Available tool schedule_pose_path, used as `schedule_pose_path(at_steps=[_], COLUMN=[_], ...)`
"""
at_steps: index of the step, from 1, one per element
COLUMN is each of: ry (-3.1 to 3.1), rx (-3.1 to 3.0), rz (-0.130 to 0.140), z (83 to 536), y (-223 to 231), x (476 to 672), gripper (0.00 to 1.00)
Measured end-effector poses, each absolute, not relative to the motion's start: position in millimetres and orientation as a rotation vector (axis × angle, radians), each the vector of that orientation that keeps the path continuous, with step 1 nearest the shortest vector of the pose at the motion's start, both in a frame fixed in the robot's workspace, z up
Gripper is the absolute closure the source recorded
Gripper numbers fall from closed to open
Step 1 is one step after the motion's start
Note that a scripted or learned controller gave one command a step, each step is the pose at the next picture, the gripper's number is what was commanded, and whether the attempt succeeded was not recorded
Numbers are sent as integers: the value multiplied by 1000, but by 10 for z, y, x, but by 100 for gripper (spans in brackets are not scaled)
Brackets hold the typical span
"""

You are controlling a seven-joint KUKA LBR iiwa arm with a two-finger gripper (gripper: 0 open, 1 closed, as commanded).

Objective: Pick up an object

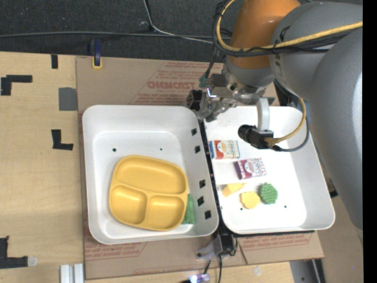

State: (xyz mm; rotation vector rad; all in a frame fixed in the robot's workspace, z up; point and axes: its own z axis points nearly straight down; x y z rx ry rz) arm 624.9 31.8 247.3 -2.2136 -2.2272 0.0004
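Observation:
The right bin [306,175] holds a red and white carton [225,149], a purple carton [250,168], a yellow wedge [233,188], a round yellow piece [250,200] and a bumpy green ball [268,193]. My gripper [212,104] hangs over the far left corner of this bin, close to the wall between the two bins. It is above and behind the red and white carton, apart from it. I see nothing held in it.
The left bin [97,128] holds a yellow divided plate [147,192], with a green item [189,210] wedged against its right side. A black cable connector [253,135] hangs below the wrist over the right bin. Cardboard lies under both bins.

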Motion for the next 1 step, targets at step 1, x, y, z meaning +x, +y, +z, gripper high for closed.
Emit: schedule_pose_path(at_steps=[1], ry=[-2227], rx=[-2214], rz=[2], z=[2307], y=[831], x=[6383], gripper=[100])
